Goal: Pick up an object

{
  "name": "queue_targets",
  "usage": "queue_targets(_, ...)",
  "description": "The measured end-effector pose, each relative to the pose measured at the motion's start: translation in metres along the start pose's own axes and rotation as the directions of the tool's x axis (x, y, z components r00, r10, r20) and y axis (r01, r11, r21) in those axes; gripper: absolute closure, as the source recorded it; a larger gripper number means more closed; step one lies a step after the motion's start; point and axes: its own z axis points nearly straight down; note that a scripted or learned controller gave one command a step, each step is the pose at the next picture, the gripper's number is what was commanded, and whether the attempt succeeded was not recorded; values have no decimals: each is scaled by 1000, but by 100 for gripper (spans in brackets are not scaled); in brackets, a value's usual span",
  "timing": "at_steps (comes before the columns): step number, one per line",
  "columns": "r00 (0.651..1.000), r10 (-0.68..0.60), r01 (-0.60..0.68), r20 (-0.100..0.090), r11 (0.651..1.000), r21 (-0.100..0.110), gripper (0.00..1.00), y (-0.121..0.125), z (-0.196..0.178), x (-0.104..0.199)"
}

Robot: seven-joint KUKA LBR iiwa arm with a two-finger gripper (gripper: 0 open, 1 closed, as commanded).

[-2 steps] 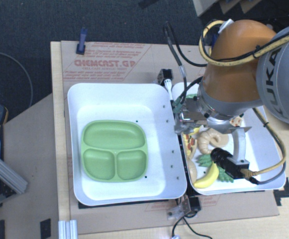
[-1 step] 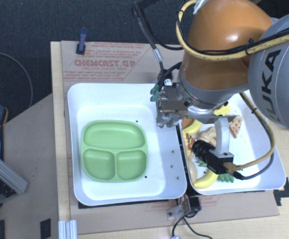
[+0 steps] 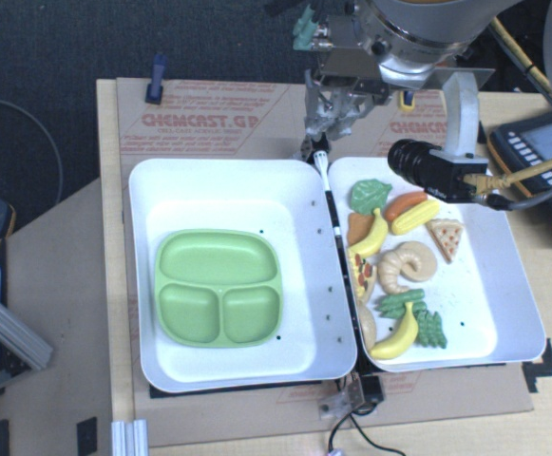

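The right bin (image 3: 504, 283) holds several toy foods: a green leaf (image 3: 371, 195), an orange sausage (image 3: 407, 202), a pizza slice (image 3: 447, 238), a tan croissant (image 3: 409, 262), a yellow banana (image 3: 397, 338) and a green vegetable (image 3: 433, 329). The left bin (image 3: 161, 198) holds a green divided plate (image 3: 218, 288). My gripper (image 3: 325, 126) hangs above the far end of the seam between the two bins, behind the toys and apart from them. I see nothing in it.
A black cylindrical device (image 3: 428, 171) on a white bracket juts over the right bin's far edge, close to the leaf. The bins rest on a brown cardboard sheet (image 3: 209, 112). A small blue clip (image 3: 156, 80) lies at its far left.
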Motion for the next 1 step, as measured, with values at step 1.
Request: queue_targets(1,1000,7,-7,11,999,35,100,-29,125,-12)
